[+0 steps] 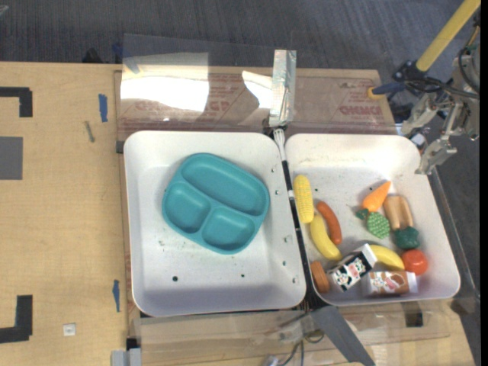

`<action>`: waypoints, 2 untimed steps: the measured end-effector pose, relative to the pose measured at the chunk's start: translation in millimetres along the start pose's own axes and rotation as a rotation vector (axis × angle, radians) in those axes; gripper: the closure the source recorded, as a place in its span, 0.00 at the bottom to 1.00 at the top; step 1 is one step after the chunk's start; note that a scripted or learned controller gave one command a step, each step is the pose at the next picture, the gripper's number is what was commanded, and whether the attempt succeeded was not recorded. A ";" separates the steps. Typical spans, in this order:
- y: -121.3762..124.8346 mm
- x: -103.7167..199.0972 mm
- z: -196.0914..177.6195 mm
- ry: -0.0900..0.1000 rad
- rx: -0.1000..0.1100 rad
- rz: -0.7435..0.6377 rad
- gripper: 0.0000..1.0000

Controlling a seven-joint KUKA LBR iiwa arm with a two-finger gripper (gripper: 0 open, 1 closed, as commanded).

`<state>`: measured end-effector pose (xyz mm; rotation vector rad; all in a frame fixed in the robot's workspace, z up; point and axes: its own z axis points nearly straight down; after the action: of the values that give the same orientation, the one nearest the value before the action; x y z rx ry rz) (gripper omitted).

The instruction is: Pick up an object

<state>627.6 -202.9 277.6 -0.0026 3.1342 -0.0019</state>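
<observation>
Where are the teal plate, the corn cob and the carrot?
teal plate (216, 202): camera view, centre ridge between compartments.
corn cob (303, 197): camera view, middle of the cob.
carrot (377, 196): camera view, orange body.

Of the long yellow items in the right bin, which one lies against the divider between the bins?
The corn cob, lying lengthwise along the right bin's left wall. The two bananas lie farther right, among the other toy food.
</observation>
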 end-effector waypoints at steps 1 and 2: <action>-13.5 19.7 172.4 -0.010 0.004 0.020 0.00; 35.1 33.7 177.7 -0.020 0.007 -0.022 0.00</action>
<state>595.1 -168.0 99.6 -0.0370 3.1140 -0.0133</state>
